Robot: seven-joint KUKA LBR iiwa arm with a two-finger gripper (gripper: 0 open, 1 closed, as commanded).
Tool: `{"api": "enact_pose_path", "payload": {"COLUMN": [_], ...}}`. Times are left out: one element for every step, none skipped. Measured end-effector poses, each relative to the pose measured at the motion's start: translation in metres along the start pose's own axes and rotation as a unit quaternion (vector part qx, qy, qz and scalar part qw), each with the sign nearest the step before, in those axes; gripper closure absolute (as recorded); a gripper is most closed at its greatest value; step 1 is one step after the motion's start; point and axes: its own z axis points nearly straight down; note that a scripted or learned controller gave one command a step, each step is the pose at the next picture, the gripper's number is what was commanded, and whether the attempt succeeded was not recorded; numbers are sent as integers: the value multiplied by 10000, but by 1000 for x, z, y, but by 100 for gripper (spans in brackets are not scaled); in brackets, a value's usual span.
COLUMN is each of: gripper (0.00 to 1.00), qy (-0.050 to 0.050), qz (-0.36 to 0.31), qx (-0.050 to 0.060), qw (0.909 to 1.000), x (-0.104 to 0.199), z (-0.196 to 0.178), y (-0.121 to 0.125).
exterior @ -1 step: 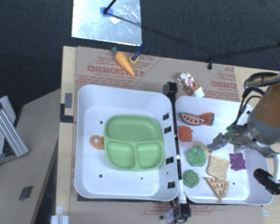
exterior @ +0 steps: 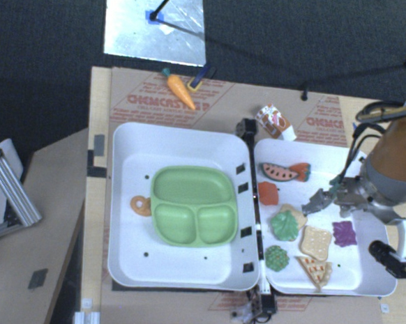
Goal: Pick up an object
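Observation:
The right bin point(exterior: 372, 276) holds several toy foods: a watermelon slice point(exterior: 285, 172), a red-orange piece point(exterior: 268, 194), a pale green leafy piece point(exterior: 285, 225), a dark green broccoli point(exterior: 276, 257), a square of toast point(exterior: 315, 241), a sandwich wedge point(exterior: 315, 270) and a purple grape bunch point(exterior: 344, 233). My gripper point(exterior: 314, 203) hangs over the middle of this bin, tilted to the left. It sits just above the toast and to the upper right of the leafy piece. Nothing shows in its grasp.
The left bin point(exterior: 130, 159) carries a green divided plate point(exterior: 192, 206) and a small orange ring point(exterior: 141, 205). Behind the bins lie a toy carrot point(exterior: 180, 90), a small carton point(exterior: 275, 121) and a foil sheet point(exterior: 157, 20). A black divider point(exterior: 253, 197) separates the bins.

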Motion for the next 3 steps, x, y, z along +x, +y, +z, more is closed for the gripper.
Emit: {"api": "enact_pose_path", "payload": {"gripper": [0, 0, 0], "qy": [5, -13, -4], "qz": [9, 12, 16], "qx": [26, -16, -20], "qw": [10000, 10000, 10000], "x": [3, 3, 2], "z": [52, 112, 110], "y": [-10, -12, -10]}}
